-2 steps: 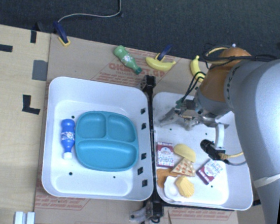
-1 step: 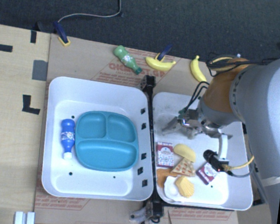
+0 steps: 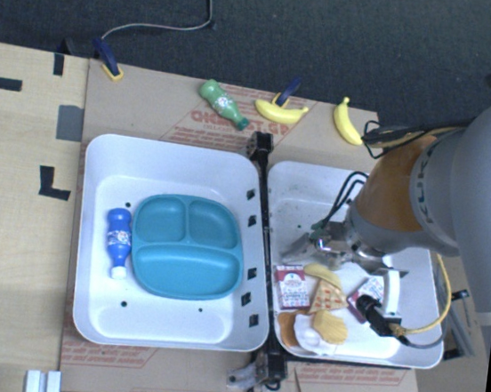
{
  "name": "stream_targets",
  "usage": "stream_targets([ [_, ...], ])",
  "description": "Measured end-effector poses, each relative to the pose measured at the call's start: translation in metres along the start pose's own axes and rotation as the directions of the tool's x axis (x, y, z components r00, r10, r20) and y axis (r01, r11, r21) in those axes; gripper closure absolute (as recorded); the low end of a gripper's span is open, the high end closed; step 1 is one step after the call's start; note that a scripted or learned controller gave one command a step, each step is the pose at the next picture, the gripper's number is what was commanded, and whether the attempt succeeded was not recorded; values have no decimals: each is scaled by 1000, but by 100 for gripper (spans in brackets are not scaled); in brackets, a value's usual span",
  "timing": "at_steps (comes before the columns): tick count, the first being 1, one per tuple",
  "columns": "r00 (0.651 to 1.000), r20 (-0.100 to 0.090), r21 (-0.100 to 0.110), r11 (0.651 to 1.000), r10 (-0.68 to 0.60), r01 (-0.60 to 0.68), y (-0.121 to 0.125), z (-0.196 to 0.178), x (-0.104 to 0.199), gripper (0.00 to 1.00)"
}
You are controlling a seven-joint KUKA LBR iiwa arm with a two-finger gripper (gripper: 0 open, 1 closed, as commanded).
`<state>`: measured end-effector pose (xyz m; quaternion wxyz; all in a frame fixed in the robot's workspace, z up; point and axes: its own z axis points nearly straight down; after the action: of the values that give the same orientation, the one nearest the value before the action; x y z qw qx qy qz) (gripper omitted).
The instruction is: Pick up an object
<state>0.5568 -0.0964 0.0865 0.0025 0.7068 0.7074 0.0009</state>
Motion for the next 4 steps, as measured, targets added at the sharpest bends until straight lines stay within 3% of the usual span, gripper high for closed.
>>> stream_targets([
  [1, 1000, -1, 0, 1000, -1, 1, 59, 1, 2, 0],
  [2, 1000, 0, 1, 1000, 0, 0, 10, 0, -3, 0],
  [3, 1000, -1, 0, 1000, -1, 1, 71, 1, -7, 0],
  [4, 1000, 0, 2, 1000, 1, -1, 6, 0, -12, 0],
])
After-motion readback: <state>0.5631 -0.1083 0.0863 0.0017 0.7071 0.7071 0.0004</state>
